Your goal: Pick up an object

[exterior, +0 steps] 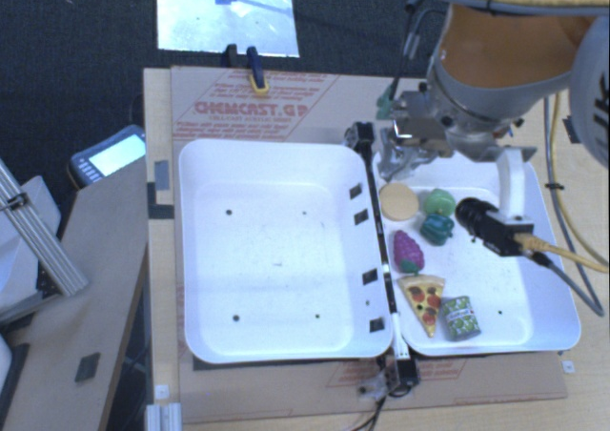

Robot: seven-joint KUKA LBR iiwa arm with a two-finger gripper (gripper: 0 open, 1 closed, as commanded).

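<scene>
Red "CHEMCAST" lettering is showing on the cardboard (250, 105) under both bins. The jaws (398, 160) are hanging over the right bin (543, 310)'s far left corner, just above the tan disc (399, 200); their state cannot be told. A pizza slice (423, 299) is lying near the front.

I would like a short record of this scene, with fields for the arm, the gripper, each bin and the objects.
arm: grey with orange band, above the right bin
gripper: low over the right bin's far left corner, near the tan disc
right bin: holds tan disc, green toy, purple grapes, pizza slice, green box
left bin: white
held object: none seen
</scene>
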